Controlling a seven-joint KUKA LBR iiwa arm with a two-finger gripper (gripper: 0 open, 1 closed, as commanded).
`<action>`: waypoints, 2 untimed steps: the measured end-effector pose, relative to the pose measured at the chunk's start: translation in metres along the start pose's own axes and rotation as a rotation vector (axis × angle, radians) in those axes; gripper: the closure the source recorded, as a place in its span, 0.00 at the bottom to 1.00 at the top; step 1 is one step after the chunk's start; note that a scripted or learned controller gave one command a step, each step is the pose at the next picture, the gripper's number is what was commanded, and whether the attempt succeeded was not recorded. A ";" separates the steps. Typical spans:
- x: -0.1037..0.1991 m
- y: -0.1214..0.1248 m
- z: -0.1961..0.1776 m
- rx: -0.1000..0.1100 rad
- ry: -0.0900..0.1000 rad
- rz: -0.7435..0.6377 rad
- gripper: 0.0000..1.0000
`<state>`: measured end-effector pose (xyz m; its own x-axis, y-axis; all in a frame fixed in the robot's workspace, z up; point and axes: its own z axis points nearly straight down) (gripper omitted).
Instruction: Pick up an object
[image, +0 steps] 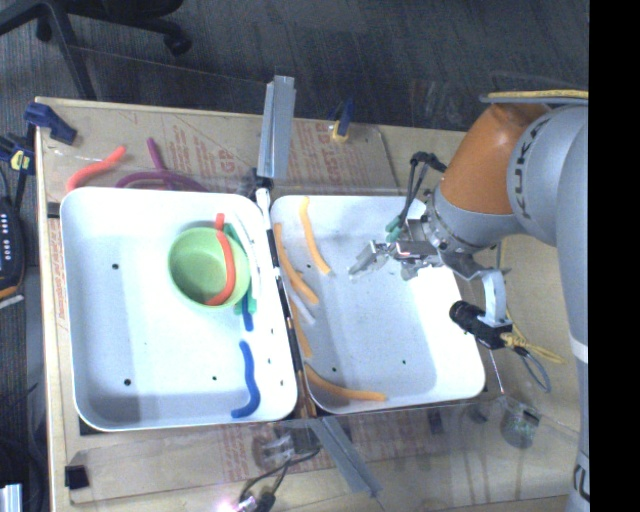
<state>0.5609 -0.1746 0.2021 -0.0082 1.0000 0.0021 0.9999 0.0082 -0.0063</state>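
My gripper (365, 258) hangs over the upper middle of the right bin (440, 340), fingers apart and nothing between them. Just to its left lies a thin yellow-orange strip (315, 240). Another orange strip (296, 276) runs along the bin's left wall, and a third (345, 391) lies near its front edge. In the left bin (110, 330) a green bowl (205, 265) sits with a red strip (229, 262) curved over its right rim. A green strip (246, 300) lies beside the bowl, and a blue strip (248, 382) lies near the front right corner.
Behind the left bin, a red strip (95, 168) and a purple cord (160, 180) lie on the bench. A grey metal bar (276, 125) rises between the bins at the back. Blue clamps (48, 120) grip the bench's far edge.
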 end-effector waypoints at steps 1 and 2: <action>0.051 0.044 0.091 0.000 -0.003 -0.082 0.00; 0.022 0.097 0.110 -0.004 -0.001 0.133 0.00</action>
<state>0.6572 -0.1515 0.0916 0.1245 0.9922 0.0006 0.9922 -0.1245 -0.0023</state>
